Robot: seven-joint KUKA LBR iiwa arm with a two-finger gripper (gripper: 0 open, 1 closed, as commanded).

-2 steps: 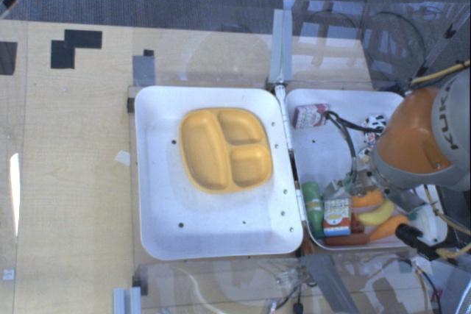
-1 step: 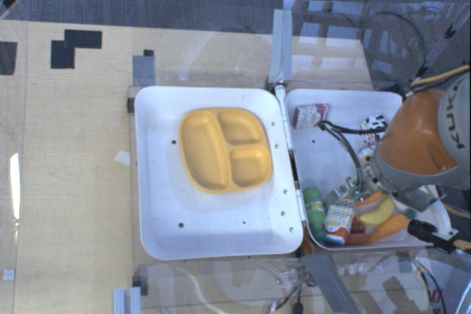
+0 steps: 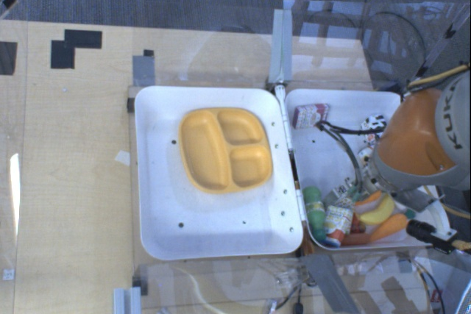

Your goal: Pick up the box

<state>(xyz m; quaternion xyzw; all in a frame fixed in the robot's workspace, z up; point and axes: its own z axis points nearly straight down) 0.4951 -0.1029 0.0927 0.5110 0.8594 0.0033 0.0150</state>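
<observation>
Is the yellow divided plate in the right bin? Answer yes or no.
No, the yellow divided plate lies in the left bin.

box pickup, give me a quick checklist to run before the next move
1. Box located: cannot tell. A small carton stands in the right bin clutter, but its shape is unclear.
2. Gripper state: cannot tell. The arm hangs over the right bin and covers it.
3. Box held: cannot tell. Nothing is seen between fingers.
4. Space around target: not ok. The carton is crowded by a banana, a carrot and a green item.
5. Left bin: ok. It holds just a yellow tray, away from the arm.
6. Cable: not ok. It trails across the right bin.
</observation>
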